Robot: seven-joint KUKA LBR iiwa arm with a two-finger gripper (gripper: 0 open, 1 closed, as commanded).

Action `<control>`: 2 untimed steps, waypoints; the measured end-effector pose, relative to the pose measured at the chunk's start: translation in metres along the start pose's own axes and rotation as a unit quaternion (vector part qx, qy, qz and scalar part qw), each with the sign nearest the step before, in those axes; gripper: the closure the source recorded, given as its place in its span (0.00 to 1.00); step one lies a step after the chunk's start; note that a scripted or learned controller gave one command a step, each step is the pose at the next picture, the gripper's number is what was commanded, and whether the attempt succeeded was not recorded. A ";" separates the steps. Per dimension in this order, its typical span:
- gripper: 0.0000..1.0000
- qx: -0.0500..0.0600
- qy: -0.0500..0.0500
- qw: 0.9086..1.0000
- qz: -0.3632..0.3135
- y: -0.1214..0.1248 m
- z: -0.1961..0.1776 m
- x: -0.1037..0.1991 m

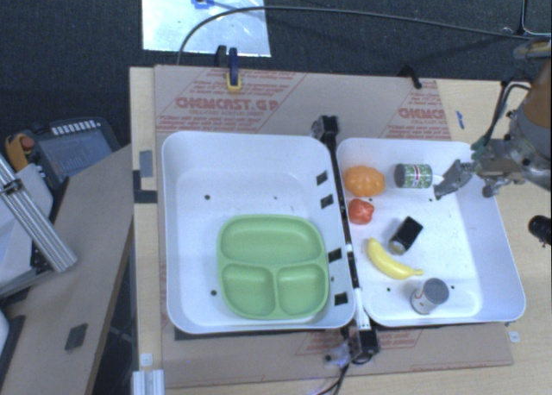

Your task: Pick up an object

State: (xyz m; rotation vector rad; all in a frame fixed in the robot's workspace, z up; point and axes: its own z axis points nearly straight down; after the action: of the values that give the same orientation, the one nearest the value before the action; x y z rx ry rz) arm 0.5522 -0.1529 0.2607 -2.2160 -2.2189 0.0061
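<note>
The right bin [496, 251] holds several objects. An orange [364, 180] lies at its back left, with a small can with a green label [414, 176] on its side just to the right. A small red fruit [360, 210] sits below the orange. A black block [405, 234], a banana [392, 262] and a grey tin [429, 295] lie toward the front. My gripper [468, 184] hangs over the bin's back right, just right of the green-label can. It is open with nothing between its fingers [448, 181].
The left bin [185, 212] holds a green divided plate [274, 266]. A black clip divider [332, 203] runs between the bins. A clamp [231, 67] and cables lie behind the bins, and a teach pendant [73, 150] sits at the far left.
</note>
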 end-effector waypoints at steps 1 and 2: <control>0.00 -0.004 -0.001 1.000 -0.001 0.002 -0.004 0.000; 0.00 -0.003 0.000 1.000 0.000 -0.003 0.041 0.006</control>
State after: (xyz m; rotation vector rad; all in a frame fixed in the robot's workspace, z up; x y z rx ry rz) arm 0.5485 -0.1473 0.2201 -2.2188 -2.2220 0.0010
